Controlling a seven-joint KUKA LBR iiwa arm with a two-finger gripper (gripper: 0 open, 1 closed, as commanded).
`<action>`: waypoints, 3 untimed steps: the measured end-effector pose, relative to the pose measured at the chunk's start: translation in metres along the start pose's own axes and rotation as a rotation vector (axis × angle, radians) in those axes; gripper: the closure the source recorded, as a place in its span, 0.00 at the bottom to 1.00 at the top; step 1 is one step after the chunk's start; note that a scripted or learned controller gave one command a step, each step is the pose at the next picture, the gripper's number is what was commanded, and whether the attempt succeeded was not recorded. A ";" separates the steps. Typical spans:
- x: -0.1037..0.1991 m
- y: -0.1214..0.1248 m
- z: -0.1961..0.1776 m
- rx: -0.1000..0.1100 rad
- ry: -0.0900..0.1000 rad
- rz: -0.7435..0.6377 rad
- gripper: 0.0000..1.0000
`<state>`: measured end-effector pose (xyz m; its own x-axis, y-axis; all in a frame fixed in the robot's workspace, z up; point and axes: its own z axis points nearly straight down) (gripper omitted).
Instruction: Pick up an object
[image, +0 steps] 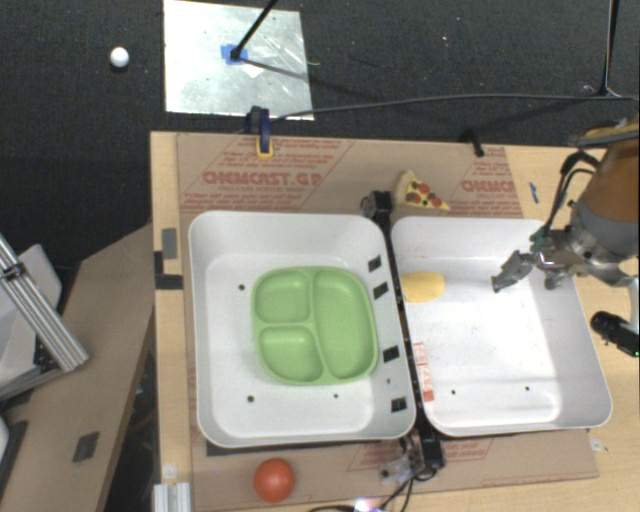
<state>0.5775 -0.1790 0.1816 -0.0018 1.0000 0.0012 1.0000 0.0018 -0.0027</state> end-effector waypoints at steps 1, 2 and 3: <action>-0.009 0.005 0.052 -0.002 -0.001 0.000 0.00; -0.009 0.006 0.038 -0.008 -0.003 0.000 1.00; -0.004 0.001 -0.010 -0.009 -0.003 -0.002 1.00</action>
